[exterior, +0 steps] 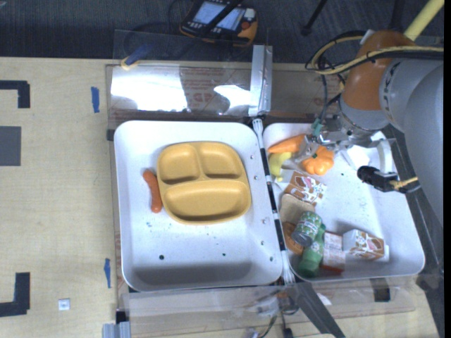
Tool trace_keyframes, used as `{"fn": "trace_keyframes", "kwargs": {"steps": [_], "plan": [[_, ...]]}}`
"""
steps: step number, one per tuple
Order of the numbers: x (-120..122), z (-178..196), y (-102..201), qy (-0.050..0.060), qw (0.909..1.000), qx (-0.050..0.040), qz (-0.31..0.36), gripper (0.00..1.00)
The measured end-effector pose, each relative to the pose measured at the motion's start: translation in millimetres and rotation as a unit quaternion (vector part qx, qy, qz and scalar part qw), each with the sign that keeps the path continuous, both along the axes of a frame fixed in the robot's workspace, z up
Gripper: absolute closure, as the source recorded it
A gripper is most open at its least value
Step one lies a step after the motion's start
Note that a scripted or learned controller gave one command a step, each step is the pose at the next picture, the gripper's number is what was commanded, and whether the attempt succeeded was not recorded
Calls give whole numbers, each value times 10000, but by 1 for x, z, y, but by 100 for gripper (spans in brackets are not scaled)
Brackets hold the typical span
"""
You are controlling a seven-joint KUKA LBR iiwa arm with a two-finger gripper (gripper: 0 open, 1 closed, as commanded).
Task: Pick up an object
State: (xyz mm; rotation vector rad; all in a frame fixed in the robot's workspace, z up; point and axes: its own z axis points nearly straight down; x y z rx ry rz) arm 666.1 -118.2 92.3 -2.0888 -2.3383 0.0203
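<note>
Camera view: green bottle (308, 239) (label unreadable) in right bin (394, 210).

No text can be read. The printed cartons (304, 187) at the centre of the right bin (405, 248) and the green bottle's label (308, 232) toward 6 o'clock carry markings too small to make out. The handheld screen (215, 14) at 12 o'clock glows, its content illegible.

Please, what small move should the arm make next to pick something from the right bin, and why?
Probably a short descent straight down. The gripper hangs at the far end of the right bin, just above the small orange fruit, with the carrot beside it. The view does not show anything held between its fingers.
</note>
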Motion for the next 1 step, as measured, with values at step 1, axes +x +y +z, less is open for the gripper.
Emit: {"fn": "trace_keyframes", "kwargs": {"steps": [1], "plan": [[2,90,62,-57,9993,24,364,100]]}}
